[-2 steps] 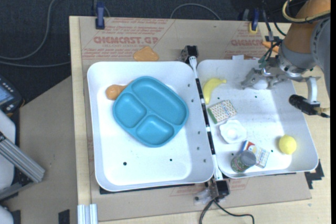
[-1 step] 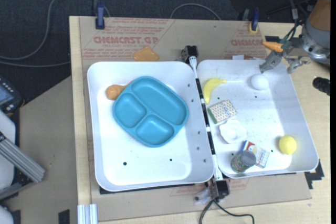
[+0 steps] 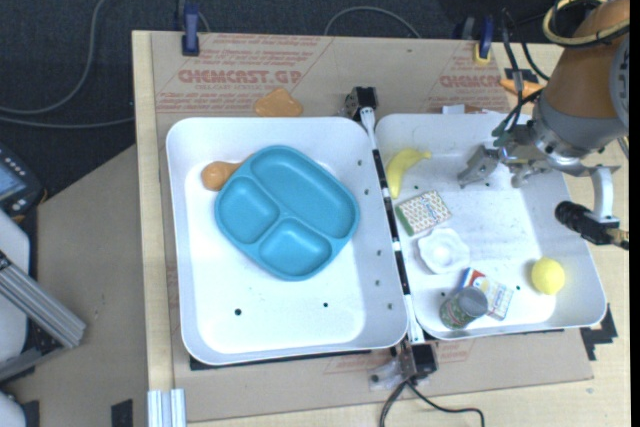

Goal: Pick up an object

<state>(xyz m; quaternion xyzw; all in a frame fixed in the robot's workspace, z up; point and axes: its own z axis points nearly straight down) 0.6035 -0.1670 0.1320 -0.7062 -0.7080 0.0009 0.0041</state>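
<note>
**Nothing lifted yet: gripper spread above the right bin**

No particular object is named, so the candidates are the loose things in the right-hand shallow white bin [image 3: 590,300]. A curved yellow banana-shaped piece [image 3: 403,165] lies near its upper left corner. Below it sits a small flat patterned green-and-white packet [image 3: 422,210], then a crumpled white plastic cup-like item [image 3: 441,250]. Further down, a short round metal can [image 3: 462,307] lies beside a small red-and-white carton [image 3: 494,296], and a yellow lemon-like ball [image 3: 547,276] rests near the right wall. All of them lie on the bin floor.

The two-finger gripper [image 3: 503,165] hangs over the upper part of this bin with its fingers spread apart and nothing between them. The banana piece is its nearest candidate, off to its left, but the two are apart.

By my reading, the pick is wholly undone: choosing a target, descending, closing and lifting all remain.

The left-hand shallow white bin [image 3: 190,245] holds a light blue plastic divided plate [image 3: 287,212] and a small orange rounded object [image 3: 216,175] tucked at the plate's upper left edge.
</note>
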